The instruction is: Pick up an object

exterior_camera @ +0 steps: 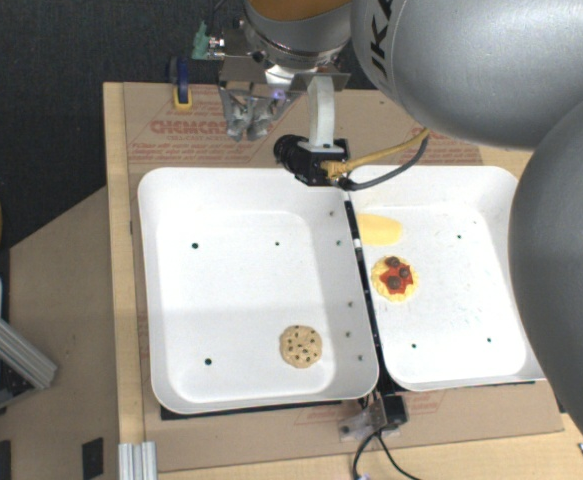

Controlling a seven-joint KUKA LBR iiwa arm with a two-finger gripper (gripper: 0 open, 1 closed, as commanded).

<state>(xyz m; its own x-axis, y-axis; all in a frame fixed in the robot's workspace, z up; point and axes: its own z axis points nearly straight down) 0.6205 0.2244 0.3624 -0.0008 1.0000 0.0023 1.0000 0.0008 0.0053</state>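
Open floor around cookie [300, 347]

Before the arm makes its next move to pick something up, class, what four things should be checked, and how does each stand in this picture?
1. Objects to pick are in view: ok. A cookie lies in the left bin; a small tart and a yellow piece lie in the right bin.
2. Objects lie apart from each other: ok for the cookie; the tart and the yellow piece sit close together.
3. Gripper is over a bin: not ok, it hangs beyond the far rim of the left bin.
4. Gripper carries nothing: cannot tell.
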